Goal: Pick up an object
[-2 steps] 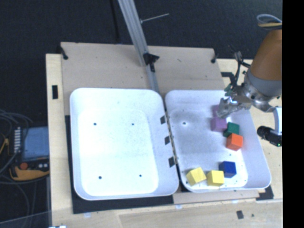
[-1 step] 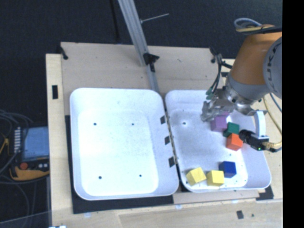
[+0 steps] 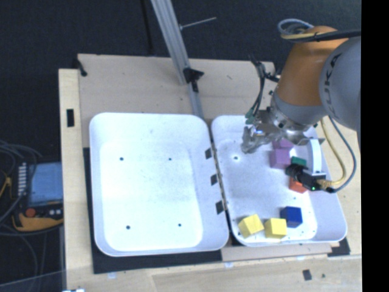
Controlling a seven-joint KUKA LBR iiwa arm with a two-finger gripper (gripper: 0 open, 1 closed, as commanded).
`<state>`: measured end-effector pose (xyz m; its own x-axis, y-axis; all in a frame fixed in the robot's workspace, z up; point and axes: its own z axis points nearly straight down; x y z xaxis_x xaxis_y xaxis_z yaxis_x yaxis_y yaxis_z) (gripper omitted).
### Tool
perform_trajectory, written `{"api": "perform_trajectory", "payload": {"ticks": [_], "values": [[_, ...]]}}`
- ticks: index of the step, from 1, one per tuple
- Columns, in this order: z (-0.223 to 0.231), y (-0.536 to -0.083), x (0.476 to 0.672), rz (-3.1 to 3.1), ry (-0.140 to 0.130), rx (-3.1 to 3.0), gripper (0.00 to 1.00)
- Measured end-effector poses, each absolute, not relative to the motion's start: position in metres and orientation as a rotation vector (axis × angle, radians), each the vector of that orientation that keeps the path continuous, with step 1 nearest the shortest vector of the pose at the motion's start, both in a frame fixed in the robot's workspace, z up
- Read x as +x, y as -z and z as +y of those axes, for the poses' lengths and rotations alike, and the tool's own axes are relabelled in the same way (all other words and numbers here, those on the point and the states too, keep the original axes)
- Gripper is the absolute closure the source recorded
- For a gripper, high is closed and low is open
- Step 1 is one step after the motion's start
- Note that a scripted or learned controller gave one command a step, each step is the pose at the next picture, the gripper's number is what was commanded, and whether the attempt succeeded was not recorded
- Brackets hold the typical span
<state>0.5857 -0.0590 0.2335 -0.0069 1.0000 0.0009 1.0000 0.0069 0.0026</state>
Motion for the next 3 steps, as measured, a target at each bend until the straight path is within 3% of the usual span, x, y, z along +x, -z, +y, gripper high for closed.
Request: {"api": "perform_trajectory", "payload": {"ticks": [2,3], "values": [[0.044,-0.245,0.574,2.231,-0.002,2.213,1.0],[0.093,-0.233,0.579,2.229,-0.001,2.214,1.0]]}}
